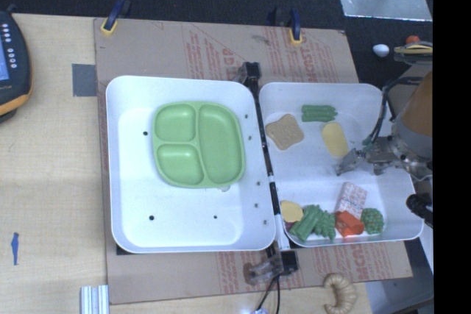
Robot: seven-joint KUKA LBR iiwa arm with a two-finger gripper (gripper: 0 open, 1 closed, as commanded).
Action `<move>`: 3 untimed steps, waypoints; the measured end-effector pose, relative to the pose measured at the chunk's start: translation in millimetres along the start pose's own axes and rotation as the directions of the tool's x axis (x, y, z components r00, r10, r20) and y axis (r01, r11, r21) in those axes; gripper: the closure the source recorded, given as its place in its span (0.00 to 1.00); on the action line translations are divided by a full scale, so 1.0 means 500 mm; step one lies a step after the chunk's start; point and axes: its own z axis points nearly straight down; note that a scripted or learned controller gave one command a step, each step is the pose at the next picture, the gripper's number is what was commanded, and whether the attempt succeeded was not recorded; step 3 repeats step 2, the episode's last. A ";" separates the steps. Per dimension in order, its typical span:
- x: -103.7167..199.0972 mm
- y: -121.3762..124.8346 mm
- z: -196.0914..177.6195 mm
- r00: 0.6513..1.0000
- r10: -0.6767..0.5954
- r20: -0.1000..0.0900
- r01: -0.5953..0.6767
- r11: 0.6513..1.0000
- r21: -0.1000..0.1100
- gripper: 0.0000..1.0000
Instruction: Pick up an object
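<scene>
The tool (358, 160) hangs low over the right bin (368, 95), near its right wall, with its two fingers spread apart and nothing between them; one finger (346, 166) slants down toward the lower left.

The nearest object is a yellow oblong piece (335, 138), a toy food shaped like a potato or lemon. It lies on the bin floor just to the upper left of the tool, close to it but apart. Its long axis runs nearly up and down in the camera view, tilted slightly so the lower end leans right, toward the tool.

Above it lies a green bean pod cluster (318, 112), long axis left to right. A tan bread slice (284, 132) sits to the left. Below the tool a pink-and-white wafer-like packet (351, 198) lies with its long axis tilted upward to the right. Along the bin's near edge sit a small yellow piece (291, 212), green pods (312, 223), a red piece (348, 223) and a broccoli floret (372, 219).

The left bin (132, 158) holds a green divided plate (199, 144). Both bins rest on cardboard (184, 48) on the tabletop (44, 180).
</scene>
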 end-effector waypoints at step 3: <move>0.079 0.150 -0.012 1.000 -0.005 0.000 0.005 1.000 0.001 1.00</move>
